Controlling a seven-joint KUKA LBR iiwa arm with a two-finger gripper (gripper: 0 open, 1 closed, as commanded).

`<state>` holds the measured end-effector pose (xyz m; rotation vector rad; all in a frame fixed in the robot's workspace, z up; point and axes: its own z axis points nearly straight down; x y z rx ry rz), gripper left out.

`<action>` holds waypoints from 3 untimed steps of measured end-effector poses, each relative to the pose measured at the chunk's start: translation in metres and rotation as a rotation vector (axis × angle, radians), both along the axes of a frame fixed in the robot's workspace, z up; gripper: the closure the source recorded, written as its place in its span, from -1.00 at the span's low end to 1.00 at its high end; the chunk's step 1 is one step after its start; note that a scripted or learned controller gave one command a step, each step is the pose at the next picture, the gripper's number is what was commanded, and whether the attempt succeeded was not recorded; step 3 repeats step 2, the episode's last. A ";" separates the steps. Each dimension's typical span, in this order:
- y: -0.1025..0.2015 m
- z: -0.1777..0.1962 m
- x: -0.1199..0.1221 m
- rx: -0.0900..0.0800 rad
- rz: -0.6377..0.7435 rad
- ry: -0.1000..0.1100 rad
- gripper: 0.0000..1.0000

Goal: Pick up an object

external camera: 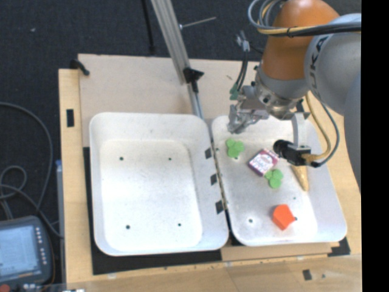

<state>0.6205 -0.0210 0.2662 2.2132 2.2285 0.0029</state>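
Jaws above green piece (234,148), not touching

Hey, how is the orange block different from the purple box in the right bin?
Colour: the orange block is plain orange, while the purple box is purple with a white patch. Neighbours: the orange block sits alone toward the bin's near edge; the purple box lies mid-bin with a green piece right beside it. Both rest in the right bin.

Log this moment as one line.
pincer: above right bin, far-left corner | nearest: green piece | also in bin: purple box, second green piece, orange block, tan cone
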 end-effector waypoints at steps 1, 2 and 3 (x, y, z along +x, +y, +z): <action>0.061 -0.005 -0.004 0.001 0.001 0.002 1.00; 0.106 -0.023 -0.008 -0.001 -0.001 0.004 1.00; 0.106 -0.023 -0.008 -0.001 -0.001 0.004 1.00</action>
